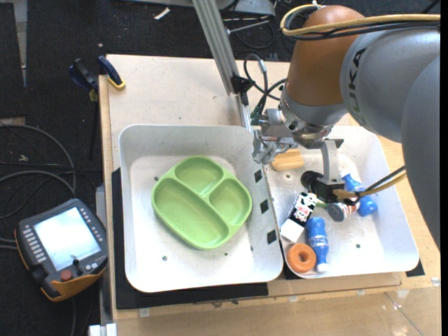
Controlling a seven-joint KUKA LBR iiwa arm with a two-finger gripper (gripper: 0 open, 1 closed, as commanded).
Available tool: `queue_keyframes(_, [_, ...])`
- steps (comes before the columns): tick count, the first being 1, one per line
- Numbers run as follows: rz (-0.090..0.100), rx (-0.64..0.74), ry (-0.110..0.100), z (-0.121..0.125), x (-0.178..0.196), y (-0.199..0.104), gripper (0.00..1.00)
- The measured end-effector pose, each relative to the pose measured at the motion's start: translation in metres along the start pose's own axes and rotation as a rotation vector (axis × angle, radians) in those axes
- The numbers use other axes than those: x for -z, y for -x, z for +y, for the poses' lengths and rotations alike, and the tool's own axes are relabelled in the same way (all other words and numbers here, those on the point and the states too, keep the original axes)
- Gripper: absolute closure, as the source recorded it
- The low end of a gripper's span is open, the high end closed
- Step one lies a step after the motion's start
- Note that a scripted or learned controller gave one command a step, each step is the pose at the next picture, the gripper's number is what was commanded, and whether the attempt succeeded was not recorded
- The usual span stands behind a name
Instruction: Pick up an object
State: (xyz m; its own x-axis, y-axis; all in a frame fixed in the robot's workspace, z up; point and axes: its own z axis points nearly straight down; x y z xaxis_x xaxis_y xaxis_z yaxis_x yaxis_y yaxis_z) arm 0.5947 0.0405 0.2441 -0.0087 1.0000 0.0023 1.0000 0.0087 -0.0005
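Nothing has been lifted yet; the pick is at its approach stage. The gripper (pixel 268 144) hangs low over the right bin (pixel 392 236), far above and left of the blue bottle (pixel 318 238), close to the wall shared with the left bin (pixel 140 257). Whether it is open or closed I cannot tell, and nothing is visibly in its hold.

Candidates all lie loose in the bin. A tan rounded piece (pixel 288 162) sits well above the bottle, just beside the gripper, and looks the likeliest target. An orange ring (pixel 302 257) touches the bottle's lower left, and a black-and-white cube (pixel 304 207) sits just above-left of it. A green divided plate (pixel 201 201) lies left of the bottle.

The descent, grasp and lift remain.
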Motion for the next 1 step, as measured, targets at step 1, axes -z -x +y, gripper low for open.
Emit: queue_keyframes(1, [0.0,0.0,-0.002,-0.0092,-0.0106,-0.0591,1.0])
